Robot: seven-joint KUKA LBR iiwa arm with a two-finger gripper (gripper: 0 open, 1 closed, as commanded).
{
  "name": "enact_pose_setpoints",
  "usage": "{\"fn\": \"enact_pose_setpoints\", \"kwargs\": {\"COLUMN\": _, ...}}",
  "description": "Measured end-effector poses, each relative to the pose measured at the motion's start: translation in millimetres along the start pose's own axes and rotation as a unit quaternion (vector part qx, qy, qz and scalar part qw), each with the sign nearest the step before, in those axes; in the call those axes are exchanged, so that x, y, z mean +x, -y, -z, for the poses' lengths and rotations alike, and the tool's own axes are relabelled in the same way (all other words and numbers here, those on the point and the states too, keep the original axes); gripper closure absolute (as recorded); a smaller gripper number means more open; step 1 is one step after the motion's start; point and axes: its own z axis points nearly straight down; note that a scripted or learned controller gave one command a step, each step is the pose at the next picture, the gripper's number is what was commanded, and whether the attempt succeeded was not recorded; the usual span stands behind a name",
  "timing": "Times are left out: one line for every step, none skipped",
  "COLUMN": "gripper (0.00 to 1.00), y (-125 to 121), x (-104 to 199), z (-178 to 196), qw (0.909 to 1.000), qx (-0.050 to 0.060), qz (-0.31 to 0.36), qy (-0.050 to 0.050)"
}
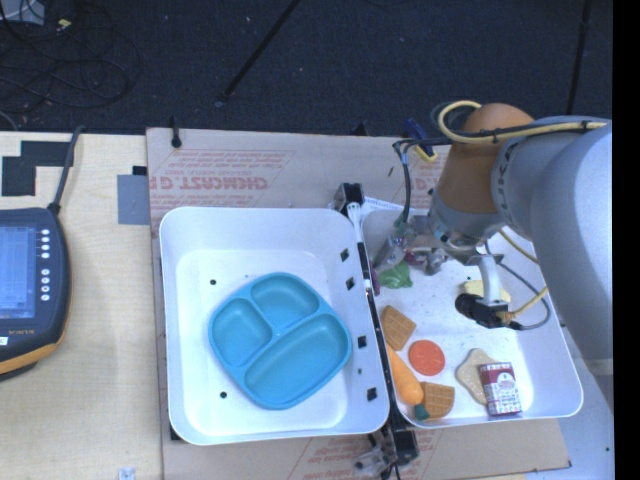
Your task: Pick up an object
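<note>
My gripper (418,256) is low over the far left part of the right bin (545,408), beside the divider between the two bins. A small green item (393,277) lies just left of and below the gripper, close to it; whether they touch is unclear. Nearer the front of this bin lie a waffle-like square (398,326), a red disc (427,357), an orange carrot (404,376), a tan cracker (438,399), a bread slice (470,370) and a small brown box (501,388).
The left bin (190,238) holds a blue divided plate (280,340). The grey arm (560,228) covers the right bin's far right side. A tablet-like controller (25,278) lies on the bench at far left.
</note>
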Motion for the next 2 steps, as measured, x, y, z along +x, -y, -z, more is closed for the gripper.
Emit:
{"fn": "enact_pose_setpoints", "kwargs": {"gripper": 0.0, "y": 1.3, "x": 6.3, "z": 15.2, "qw": 1.0, "qx": 0.0, "qz": -0.002, "qy": 0.0}}
{"fn": "enact_pose_setpoints", "kwargs": {"gripper": 1.0, "y": 2.1, "x": 4.7, "z": 22.4, "qw": 1.0, "qx": 0.003, "qz": -0.003, "qy": -0.001}}
